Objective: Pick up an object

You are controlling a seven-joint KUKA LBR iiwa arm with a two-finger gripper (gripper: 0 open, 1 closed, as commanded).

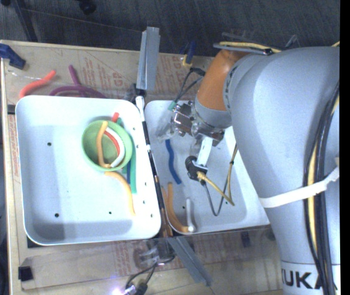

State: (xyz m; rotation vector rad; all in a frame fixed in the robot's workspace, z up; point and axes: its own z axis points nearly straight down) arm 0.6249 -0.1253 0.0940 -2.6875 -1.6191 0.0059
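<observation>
Orange strip (38, 83) and purple hose (78, 90) lie on the bench (92, 60) near a blue clamp (8, 55)

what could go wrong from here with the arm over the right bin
The gripper sits near the upper left corner of the right bin, so a descent might strike the wall. The blue strip is thin and lies flat, so it may slip. The brown curved piece hugs the left wall, awkward to reach.

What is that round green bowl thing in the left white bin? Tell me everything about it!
The green bowl is small, round and pale, like smooth plastic. It sits open side up in the upper half of the left bin. An orange strip and a red-and-white strip curl inside it, and a darker green stick runs along its right side.
</observation>
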